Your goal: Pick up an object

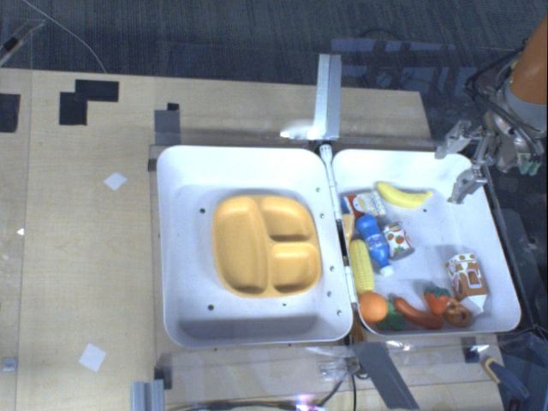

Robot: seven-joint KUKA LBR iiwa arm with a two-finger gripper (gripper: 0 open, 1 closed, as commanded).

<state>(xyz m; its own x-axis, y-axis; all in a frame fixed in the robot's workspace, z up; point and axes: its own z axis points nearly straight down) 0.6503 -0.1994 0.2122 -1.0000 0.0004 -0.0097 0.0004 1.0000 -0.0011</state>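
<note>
Grey fingers of the gripper point(462, 163) hang spread and empty over the right bin's point(505, 268) far corner, near the banana point(404, 196); left bin point(184, 264) cradles a yellow tray point(265, 245).

Overhead, slanted — both bins point(257, 165)

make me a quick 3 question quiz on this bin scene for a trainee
1. True or false: the yellow divided tray lies in the left bin.
2. Which item lies nearest the far wall of the right bin? A) banana B) corn cob C) orange
3. Fill in: the gripper is above the right bin's far ____ corner.

Key
1. True: it sits near the middle of the left bin.
2. A: the banana lies closest to the far wall; the corn cob and orange lie along the divider side, nearer the front.
3. Right: it is over the rim at that corner, apart from the items.
</note>
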